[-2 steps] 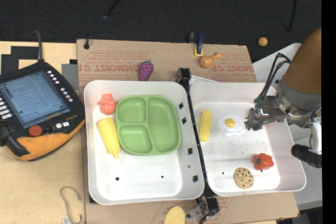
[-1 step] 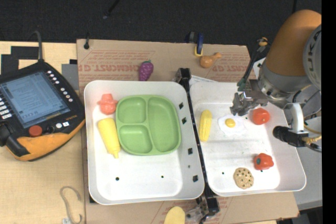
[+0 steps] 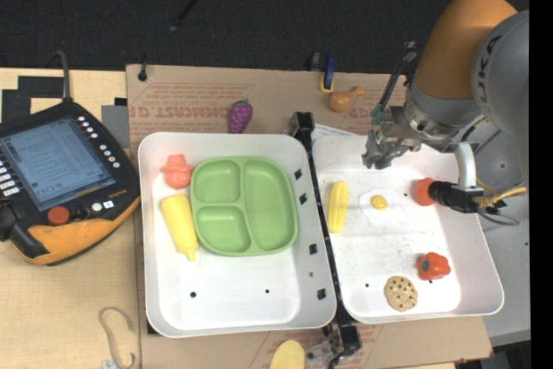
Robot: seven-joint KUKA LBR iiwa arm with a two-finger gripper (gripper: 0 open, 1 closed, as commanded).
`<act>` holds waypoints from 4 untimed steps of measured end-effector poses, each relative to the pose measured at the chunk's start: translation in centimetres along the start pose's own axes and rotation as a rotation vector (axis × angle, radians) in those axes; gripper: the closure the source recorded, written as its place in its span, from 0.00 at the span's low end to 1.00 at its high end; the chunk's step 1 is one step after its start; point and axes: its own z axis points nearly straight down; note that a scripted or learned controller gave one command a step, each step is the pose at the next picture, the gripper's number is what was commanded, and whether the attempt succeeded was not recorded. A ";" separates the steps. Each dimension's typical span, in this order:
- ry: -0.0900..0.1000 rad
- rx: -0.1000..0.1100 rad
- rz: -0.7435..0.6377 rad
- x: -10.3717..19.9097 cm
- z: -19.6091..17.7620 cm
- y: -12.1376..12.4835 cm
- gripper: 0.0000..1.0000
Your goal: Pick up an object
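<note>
My gripper (image 3: 378, 158) hangs over the back of the right bin (image 3: 471, 294), its dark fingers pointing down with nothing seen between them. Below it and slightly toward the front lies a small yellow piece (image 3: 378, 203). A corn cob (image 3: 337, 206) lies at the bin's left side. A red round toy (image 3: 422, 191) sits to the right of the gripper, a red pepper (image 3: 434, 265) near the front right, and a cookie (image 3: 400, 293) at the front.
The left bin (image 3: 225, 298) holds a green divided plate (image 3: 241, 206), a yellow bottle (image 3: 180, 225) and a pink toy (image 3: 175, 172). Behind the bins lie a purple grape bunch (image 3: 239, 115) and an orange duck-like toy (image 3: 346, 98). A teach pendant (image 3: 56, 177) sits far left.
</note>
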 end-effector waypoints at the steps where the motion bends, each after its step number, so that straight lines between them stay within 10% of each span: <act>1: -0.001 0.000 0.002 -0.1 -2.1 1.3 1.00; 4: -0.001 0.000 -0.005 -0.2 -2.0 1.6 1.00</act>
